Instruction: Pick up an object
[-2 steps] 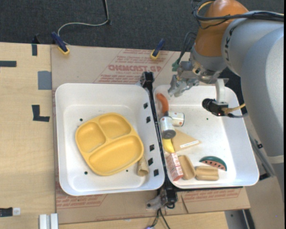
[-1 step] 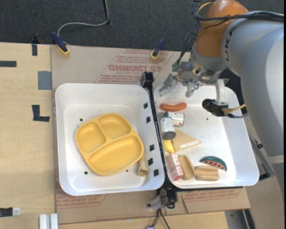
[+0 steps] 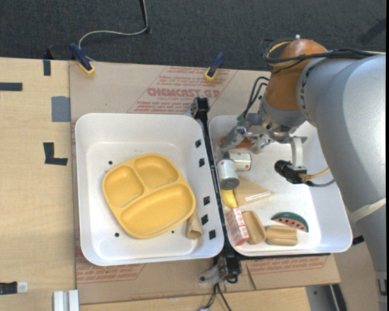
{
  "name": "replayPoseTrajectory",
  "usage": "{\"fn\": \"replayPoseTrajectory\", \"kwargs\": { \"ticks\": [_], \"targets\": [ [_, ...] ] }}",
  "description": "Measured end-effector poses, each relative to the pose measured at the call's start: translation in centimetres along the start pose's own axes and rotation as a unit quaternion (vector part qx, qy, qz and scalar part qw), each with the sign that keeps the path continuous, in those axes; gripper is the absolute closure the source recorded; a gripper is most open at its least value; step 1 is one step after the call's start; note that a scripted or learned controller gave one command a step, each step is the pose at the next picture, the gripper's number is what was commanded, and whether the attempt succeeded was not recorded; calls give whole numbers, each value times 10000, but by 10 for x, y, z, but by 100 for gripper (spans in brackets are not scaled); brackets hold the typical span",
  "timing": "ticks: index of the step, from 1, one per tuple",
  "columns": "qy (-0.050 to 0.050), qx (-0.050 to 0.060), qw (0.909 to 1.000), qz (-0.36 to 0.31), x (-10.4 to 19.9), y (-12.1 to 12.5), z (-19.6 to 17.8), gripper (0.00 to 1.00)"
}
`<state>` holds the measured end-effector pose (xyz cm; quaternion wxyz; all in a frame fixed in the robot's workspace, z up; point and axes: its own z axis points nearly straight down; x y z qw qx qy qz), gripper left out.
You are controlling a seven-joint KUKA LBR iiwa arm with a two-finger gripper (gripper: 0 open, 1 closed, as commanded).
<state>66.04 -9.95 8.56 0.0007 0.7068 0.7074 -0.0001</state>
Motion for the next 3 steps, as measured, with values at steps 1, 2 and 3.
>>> {"fn": "replayPoseTrajectory", "kwargs": {
  "ticks": [1,2,3],
  "targets": [
    [0,-10,10000,-2,0,0,-10,100],
    [1,-10,10000,-1,0,0,-10,0],
    [8,-7,10000,-4,1,0,-19,100]
  ]
}}
